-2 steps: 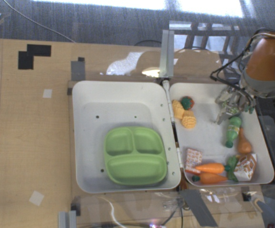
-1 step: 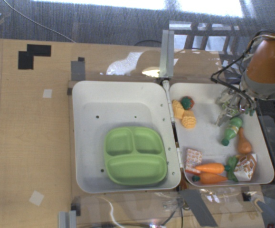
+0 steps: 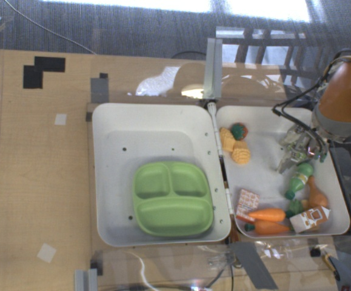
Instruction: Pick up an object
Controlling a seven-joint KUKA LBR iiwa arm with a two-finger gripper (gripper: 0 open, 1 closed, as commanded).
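In the right bin (image 3: 266,162) we see the toys: corn (image 3: 240,155), two carrots (image 3: 266,214), a green bottle (image 3: 300,179) and a small carton (image 3: 309,219). The arm (image 3: 345,96) enters from the right and bends down over this bin. Its tool (image 3: 296,153) hangs just above the bottle, fingers a little apart, holding nothing. The left bin (image 3: 108,132) carries a green tray (image 3: 172,197).

One fixed camera looks down at a slant from above the bench, taking in both shallow white plastic bins (image 3: 157,117) (left of the metal two-finger gripper (image 3: 296,153)).
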